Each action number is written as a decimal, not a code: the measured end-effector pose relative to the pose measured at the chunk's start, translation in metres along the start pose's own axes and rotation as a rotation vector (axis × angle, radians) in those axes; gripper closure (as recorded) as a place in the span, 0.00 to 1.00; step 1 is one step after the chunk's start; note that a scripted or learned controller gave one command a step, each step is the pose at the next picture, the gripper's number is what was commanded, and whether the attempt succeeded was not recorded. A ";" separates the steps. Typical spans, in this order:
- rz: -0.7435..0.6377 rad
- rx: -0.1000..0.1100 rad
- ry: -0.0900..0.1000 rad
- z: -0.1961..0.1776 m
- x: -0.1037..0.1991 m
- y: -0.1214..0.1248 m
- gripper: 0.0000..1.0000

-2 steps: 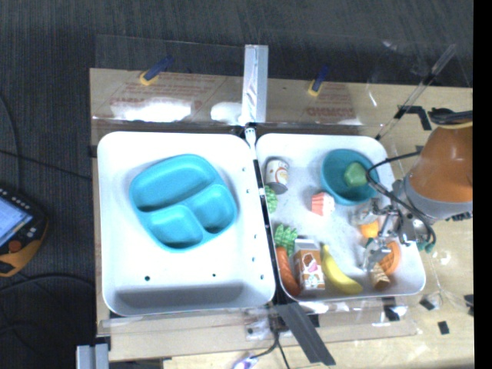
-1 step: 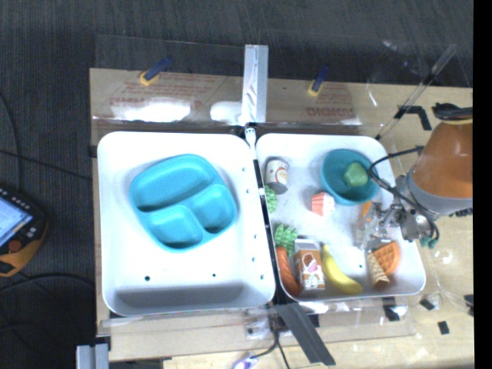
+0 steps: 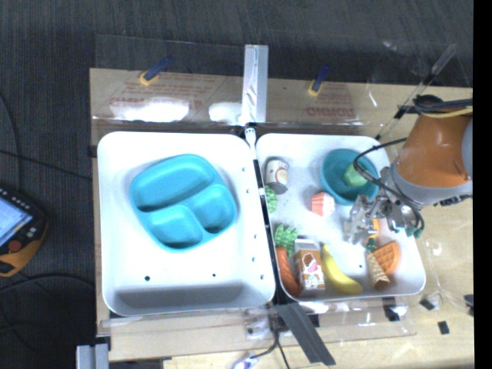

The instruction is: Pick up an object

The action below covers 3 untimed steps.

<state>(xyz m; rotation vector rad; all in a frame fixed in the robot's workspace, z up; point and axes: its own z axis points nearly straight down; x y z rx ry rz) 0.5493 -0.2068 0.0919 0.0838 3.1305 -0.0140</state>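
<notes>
hanging low inside the right bin [image 3: 400, 281], the gripper [image 3: 367, 223] sits toward that bin's right side, with the grey arm and its orange band [image 3: 434, 156] coming in over the right wall. whether it is open, closed or gripping anything cannot be told from this slant; the metal parts blur together and nothing can be made out as held.

nearest the camera from the tool, just below and slightly right of it, lies an orange cone-like toy [image 3: 383, 261], close to the bin's front right corner. below and left of the tool lies a yellow banana [image 3: 338, 271], and left of that a small brown carton [image 3: 308, 267] and an orange carrot [image 3: 284, 266] against the dividing wall. a green leafy piece [image 3: 285, 234] lies just above the carrot.

level with the tool and to its left sits a small orange and white object [image 3: 323, 204], near but apart from it. there is bare white floor between this object and the banana, directly left of the tool.

farther back, above and a little left of the tool, a teal bowl [image 3: 343, 171] holds a green item [image 3: 354, 177]; the bowl's rim is very near the arm. a small can [image 3: 276, 174] stands well left, by the divider.

well away to the left, the left bin [image 3: 115, 206] holds a blue divided tray [image 3: 184, 200], with bare floor around it.
</notes>
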 end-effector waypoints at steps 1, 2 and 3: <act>-0.023 0.001 -0.007 -0.001 -0.002 0.023 1.00; -0.143 -0.003 -0.012 -0.002 0.053 -0.020 1.00; -0.144 -0.004 -0.012 0.000 0.053 -0.019 0.00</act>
